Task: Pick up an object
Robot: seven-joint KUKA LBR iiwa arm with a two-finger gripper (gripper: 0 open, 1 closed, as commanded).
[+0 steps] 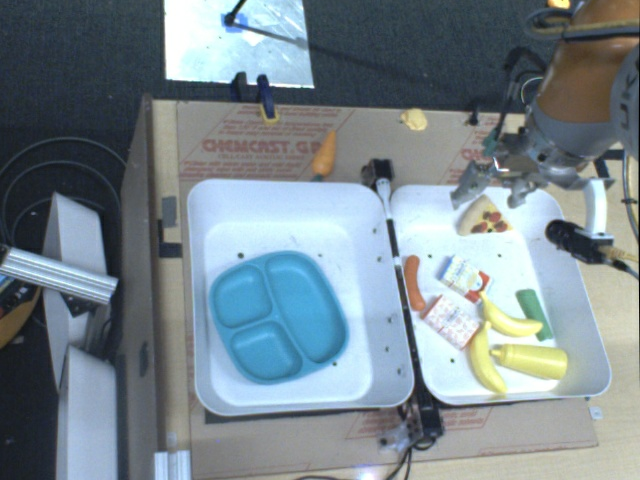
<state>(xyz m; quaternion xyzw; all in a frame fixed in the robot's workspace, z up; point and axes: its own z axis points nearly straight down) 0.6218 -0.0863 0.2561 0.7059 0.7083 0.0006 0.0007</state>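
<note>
Just below tool, pizza slice

arm: cut off by the top and right edges; its base is out of frame.
claw: small and partly blurred; fingers spread above the pizza slice, contact with it cannot be told.
packets: two small printed packs in the right bin; print too small to read.
bananas: one partly covered by the yellow bottle.
cardboard lettering: faint red print, partly hidden by the left bin.
left clutter: cables and metal parts cut off by the left edge.
desk: cut off at the right edge.
</note>
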